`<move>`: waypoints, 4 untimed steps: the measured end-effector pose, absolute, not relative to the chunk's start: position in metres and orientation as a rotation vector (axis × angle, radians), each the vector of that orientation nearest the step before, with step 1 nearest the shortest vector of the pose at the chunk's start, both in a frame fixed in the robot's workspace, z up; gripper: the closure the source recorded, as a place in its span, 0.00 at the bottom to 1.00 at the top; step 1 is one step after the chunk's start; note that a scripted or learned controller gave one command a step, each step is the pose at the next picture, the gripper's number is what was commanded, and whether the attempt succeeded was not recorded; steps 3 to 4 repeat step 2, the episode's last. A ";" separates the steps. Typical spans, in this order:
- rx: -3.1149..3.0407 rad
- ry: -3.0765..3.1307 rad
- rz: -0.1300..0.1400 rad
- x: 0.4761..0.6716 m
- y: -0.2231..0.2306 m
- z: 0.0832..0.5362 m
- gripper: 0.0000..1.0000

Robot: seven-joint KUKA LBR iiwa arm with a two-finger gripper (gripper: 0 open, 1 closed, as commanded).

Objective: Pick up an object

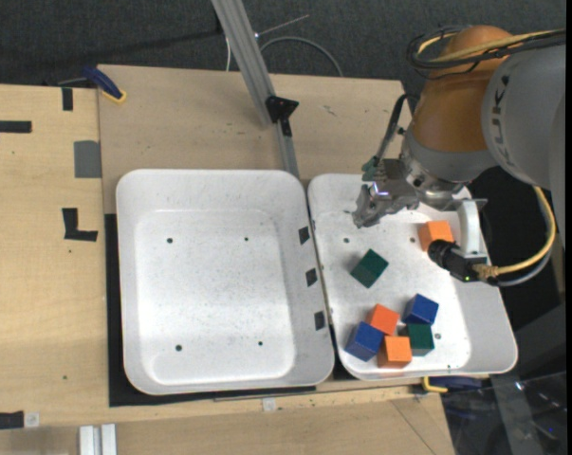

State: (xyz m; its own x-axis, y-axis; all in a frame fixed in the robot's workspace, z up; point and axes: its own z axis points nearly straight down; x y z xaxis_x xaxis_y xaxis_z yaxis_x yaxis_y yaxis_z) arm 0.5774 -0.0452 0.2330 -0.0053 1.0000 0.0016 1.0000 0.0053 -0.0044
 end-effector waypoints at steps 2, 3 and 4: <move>-2.211 -2.226 0.004 0.539 0.059 0.214 1.00; -2.211 -2.226 0.004 0.539 0.059 0.214 1.00; -2.211 -2.226 0.004 0.539 0.059 0.214 1.00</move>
